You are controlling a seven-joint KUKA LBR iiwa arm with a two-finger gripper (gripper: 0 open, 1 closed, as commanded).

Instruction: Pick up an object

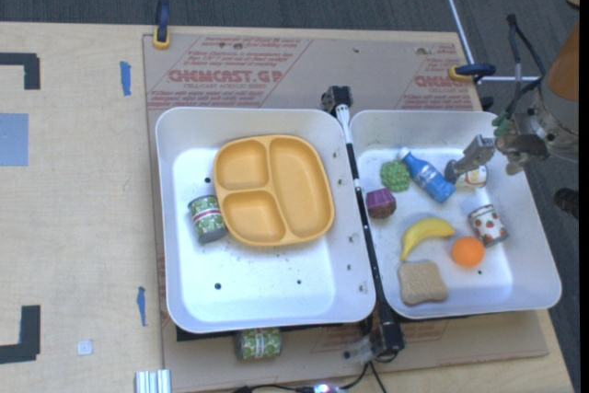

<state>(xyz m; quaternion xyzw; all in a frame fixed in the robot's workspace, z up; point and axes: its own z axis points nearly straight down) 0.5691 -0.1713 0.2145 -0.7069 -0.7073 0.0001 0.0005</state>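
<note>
1. The hand [476, 159] hangs low over the right bin [543, 276], beside the blue bottle [429, 177]; I cannot tell its state.
2. Candidates crowd there (banana [425, 233], orange [467, 252], bread [422, 283]), so reaching in suits picking.
3. The yellow plate [273, 190] fills the left bin [184, 290].

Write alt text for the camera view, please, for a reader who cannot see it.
The gripper hovers in the right bin, beside a blue bottle, banana and orange. The left bin holds a yellow divided plate.
</note>
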